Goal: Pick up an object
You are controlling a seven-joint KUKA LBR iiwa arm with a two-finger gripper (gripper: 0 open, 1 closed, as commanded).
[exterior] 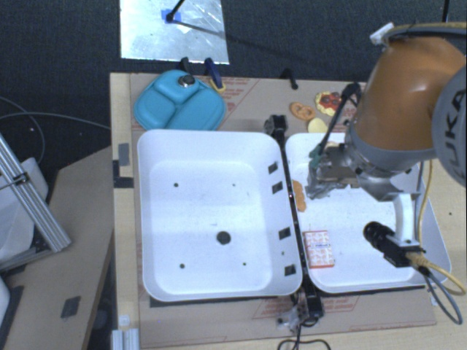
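The gripper (319,183) is hung low over the right bin (350,275), seemingly to reach the orange object (298,195) lying beside it against the bin's left wall, though whether anything is gripped cannot be told.

arm: reaching in from right, orange band uppermost | tool (318,188): low, pointing down-left | fingers: unclear

We see dark blue-grey carpet (58,42) around a pale wooden bench (124,195). A shiny metal sheet (172,20) lies on the floor beyond it. At left stand an aluminium frame rail (29,195) and a lower tan board (66,268).
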